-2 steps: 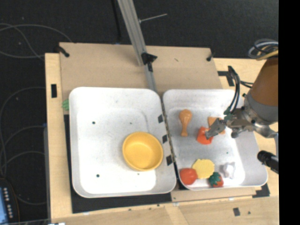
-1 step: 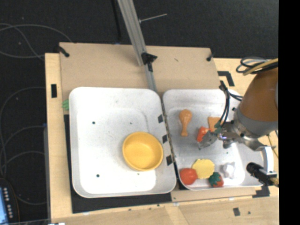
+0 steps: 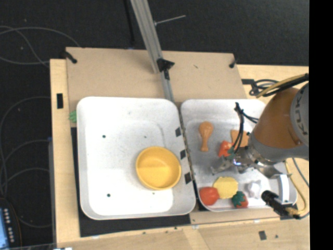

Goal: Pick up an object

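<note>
Two bins: left bin (image 3: 104, 119) bears a yellow bowl (image 3: 158, 167); right bin (image 3: 195, 111) holds the small toys, with the pincer (image 3: 225, 164) low over its middle.
Arm: grey KUKA arm (image 3: 281, 126) with its orange band reaches in from the right and covers much of the right bin.
Pincer state: cannot tell whether it stands open or closed; nothing is seen gripped.
Candidates: yellow lumpy toy (image 3: 226, 187) lies just below the pincer; red toy (image 3: 209, 195) below and to its left; orange-red piece (image 3: 225, 149) just above it; tan drumstick (image 3: 206, 135) above and to its left; green-and-red toy (image 3: 240, 200) below and slightly right.
Doing it well: the yellow lumpy toy looks the nearest target, and a good try likely centres squarely over one item, away from neighbours and the bin wall, before closing.
Hard to read: the pincer tip blurs into cables and shadow; anything under the arm is hidden; a pale object (image 3: 254, 188) to the lower right is indistinct.
</note>
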Controlling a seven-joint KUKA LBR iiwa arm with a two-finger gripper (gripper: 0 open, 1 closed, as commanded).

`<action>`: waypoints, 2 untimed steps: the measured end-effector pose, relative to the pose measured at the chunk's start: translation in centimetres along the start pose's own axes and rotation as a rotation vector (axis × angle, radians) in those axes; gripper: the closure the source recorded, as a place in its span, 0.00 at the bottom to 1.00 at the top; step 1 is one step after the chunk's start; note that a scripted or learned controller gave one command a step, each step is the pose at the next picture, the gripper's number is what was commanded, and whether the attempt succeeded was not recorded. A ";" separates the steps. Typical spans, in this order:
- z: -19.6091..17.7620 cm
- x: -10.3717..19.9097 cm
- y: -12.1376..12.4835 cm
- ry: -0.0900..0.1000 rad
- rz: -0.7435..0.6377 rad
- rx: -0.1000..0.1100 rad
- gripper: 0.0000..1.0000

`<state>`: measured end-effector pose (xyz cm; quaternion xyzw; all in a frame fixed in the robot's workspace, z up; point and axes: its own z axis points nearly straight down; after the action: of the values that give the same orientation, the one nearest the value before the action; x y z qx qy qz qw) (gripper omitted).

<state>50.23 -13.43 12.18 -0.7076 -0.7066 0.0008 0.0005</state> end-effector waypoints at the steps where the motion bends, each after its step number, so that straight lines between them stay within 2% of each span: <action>1: -1.1 0.1 0.2 0.003 0.003 -0.007 1.00; 2: -7.0 0.4 1.3 -0.001 -0.006 -0.010 1.00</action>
<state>51.54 -13.06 19.14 -0.7056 -0.7086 -0.0023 -0.0034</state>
